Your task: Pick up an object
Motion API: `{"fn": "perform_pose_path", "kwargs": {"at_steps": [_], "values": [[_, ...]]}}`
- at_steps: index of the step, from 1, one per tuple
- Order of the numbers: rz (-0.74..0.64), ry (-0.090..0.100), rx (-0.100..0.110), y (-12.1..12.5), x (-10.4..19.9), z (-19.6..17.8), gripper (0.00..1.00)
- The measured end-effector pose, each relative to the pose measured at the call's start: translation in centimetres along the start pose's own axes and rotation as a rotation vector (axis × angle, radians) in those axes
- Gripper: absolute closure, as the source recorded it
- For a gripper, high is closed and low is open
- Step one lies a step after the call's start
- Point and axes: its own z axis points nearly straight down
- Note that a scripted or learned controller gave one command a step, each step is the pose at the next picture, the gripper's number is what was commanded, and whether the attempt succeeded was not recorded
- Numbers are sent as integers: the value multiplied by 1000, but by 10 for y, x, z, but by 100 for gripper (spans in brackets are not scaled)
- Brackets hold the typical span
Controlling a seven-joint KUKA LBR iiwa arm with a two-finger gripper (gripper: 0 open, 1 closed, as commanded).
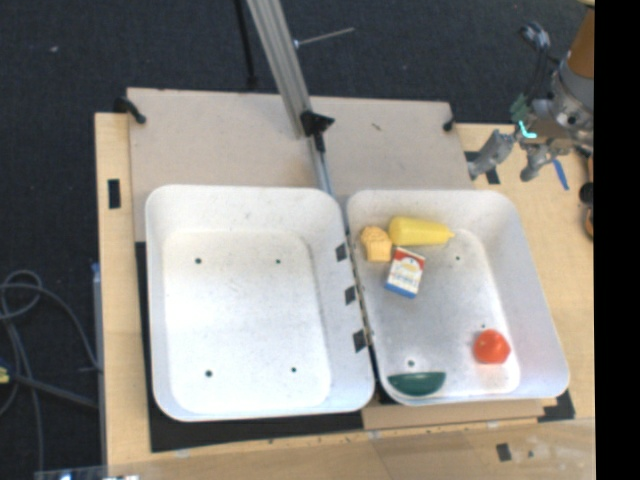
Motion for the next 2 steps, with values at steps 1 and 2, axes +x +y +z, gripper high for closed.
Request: {"fn": "perform_pose_path", "kwargs": {"at_steps": [1, 2], "values": [[-3, -5, -3, 0, -1, -3, 0], [2, -3, 1, -4, -4, 59, 0]]}}
